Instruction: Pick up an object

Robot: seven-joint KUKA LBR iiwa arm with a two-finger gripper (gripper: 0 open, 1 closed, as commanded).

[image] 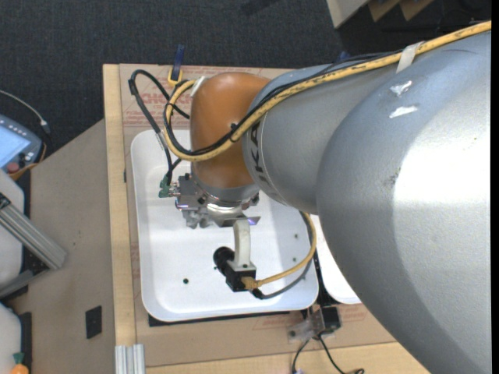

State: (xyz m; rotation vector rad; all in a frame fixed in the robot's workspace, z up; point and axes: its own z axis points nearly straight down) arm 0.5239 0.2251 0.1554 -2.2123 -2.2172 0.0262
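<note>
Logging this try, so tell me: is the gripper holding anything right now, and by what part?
Cannot be told. The gripper is down in the left bin, and the orange wrist band hides whatever lies under it.

- No text, label, brand, number or sign could be read anywhere.
- The bench carried faint reddish printing along its upper edge beside the white bin, but it was too blurred and too much covered by cables to make out.
- A lit screen at the left edge showed a bluish display whose content was too small to tell.
</note>
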